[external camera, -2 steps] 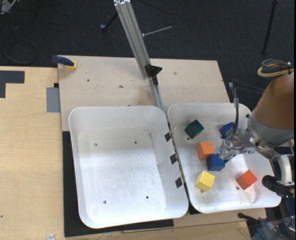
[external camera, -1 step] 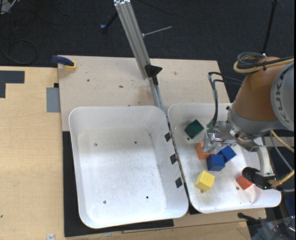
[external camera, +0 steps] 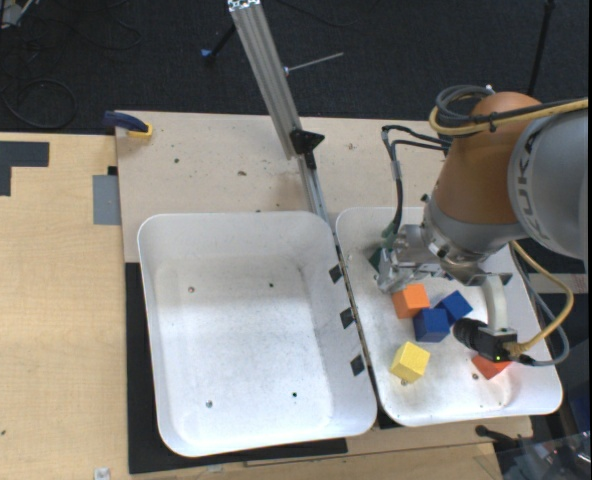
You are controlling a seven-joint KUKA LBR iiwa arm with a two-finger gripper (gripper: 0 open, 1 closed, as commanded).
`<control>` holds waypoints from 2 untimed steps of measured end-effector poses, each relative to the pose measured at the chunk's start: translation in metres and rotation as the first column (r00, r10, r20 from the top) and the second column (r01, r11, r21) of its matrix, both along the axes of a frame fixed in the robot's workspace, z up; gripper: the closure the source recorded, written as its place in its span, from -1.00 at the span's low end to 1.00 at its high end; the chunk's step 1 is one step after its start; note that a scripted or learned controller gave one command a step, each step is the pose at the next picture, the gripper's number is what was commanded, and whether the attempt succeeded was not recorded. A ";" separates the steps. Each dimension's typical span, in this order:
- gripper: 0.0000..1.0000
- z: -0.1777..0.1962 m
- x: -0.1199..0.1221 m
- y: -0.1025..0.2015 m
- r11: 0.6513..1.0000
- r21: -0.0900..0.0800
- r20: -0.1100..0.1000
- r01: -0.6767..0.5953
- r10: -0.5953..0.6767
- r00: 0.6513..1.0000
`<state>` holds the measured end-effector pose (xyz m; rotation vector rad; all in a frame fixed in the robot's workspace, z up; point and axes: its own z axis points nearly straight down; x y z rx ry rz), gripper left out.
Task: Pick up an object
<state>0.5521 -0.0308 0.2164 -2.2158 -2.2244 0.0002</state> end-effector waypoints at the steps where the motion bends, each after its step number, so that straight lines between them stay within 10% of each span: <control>1: 1.00 0.006 0.011 0.041 1.000 0.001 -0.001 0.000 0.000 1.000; 2: 1.00 0.003 0.020 0.099 1.000 0.001 -0.002 -0.001 0.001 1.000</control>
